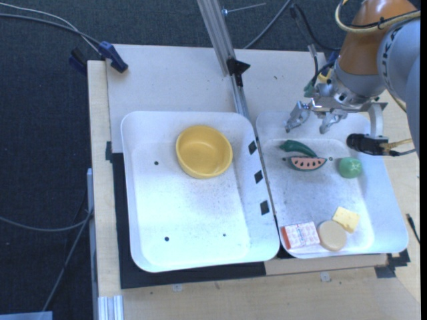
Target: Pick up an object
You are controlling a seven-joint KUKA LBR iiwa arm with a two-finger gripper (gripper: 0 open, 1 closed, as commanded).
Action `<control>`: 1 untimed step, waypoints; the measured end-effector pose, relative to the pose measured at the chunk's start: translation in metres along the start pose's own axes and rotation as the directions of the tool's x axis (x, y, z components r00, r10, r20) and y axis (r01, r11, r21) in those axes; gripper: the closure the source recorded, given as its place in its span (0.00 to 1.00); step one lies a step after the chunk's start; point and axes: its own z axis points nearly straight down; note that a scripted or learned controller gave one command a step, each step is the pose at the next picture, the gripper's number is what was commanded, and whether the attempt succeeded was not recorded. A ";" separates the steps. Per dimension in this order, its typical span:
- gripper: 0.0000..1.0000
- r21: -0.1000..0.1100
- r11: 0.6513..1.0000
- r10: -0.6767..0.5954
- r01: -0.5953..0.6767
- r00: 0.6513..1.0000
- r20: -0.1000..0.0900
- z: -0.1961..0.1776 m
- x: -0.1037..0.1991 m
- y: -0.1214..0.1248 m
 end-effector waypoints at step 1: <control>0.00 0.002 1.000 0.003 -0.003 1.000 -0.001 0.051 0.005 -0.010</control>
